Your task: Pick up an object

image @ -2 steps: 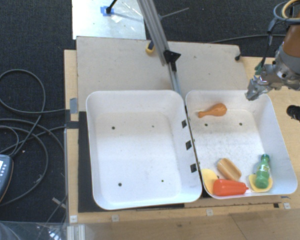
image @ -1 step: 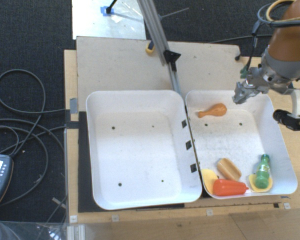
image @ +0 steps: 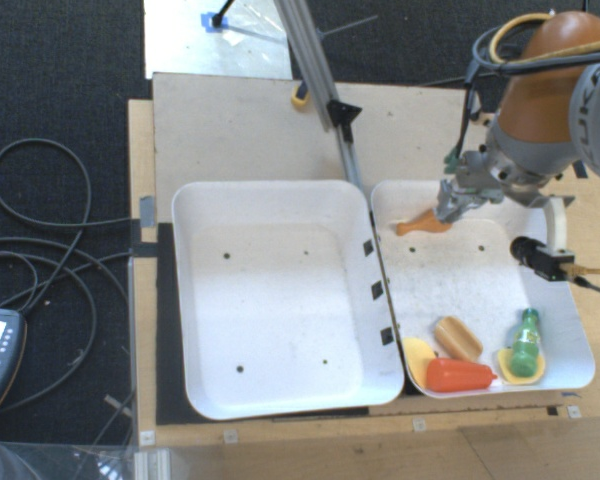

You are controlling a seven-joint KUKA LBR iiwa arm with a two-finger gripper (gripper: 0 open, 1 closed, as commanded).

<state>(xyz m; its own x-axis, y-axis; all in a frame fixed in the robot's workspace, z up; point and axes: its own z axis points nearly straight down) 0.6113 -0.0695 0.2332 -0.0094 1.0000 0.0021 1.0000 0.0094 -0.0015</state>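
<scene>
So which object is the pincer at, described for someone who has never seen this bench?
Start at the right-hand white bin. At its far edge, under the pincer, is a small orange piece with a tapered end pointing left. It sits alone, while the bun, red piece and green bottle cluster at the near edge.
</scene>
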